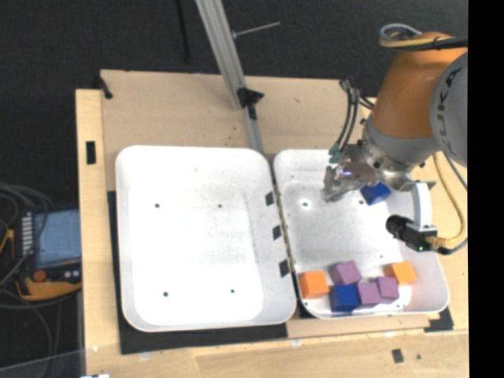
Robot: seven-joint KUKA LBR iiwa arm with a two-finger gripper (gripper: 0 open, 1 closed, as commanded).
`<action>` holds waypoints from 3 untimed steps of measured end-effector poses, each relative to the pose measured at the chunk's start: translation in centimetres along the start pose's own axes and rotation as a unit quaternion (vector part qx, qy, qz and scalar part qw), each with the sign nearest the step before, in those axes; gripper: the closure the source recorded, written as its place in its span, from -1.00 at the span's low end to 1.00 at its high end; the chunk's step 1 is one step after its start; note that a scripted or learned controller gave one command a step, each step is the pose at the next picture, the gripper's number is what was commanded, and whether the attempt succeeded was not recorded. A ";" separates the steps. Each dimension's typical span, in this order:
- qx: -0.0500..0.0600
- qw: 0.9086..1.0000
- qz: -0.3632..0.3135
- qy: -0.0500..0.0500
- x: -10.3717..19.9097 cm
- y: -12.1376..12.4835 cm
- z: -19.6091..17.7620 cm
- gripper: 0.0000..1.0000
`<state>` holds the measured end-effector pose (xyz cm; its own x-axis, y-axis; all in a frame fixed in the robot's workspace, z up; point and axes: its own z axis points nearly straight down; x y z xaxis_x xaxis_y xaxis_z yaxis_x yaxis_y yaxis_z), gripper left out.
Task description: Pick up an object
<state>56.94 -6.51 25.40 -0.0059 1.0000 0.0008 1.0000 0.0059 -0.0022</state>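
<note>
Grey gripper (335,186), finger state unclear, poised right of centre beside blue cube (376,193); best centred squarely over it before closing.

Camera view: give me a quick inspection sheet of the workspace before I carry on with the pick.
Surface: wooden bench bearing left bin and right bin.
Job's things: cluster at right bin's near edge: orange block, purple block, blue block, more purple and orange beside them; another blue block under the arm.
Clutter: nothing seen.
Grippers: tool low over right bin's far part; finger state unclear.
Cables: along arm; loose bundle left of bench.
Surroundings: metal pole, handheld controller, dark floor.
</note>
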 end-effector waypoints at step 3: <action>-0.002 1.000 0.000 0.000 13.6 2.7 1.7 1.00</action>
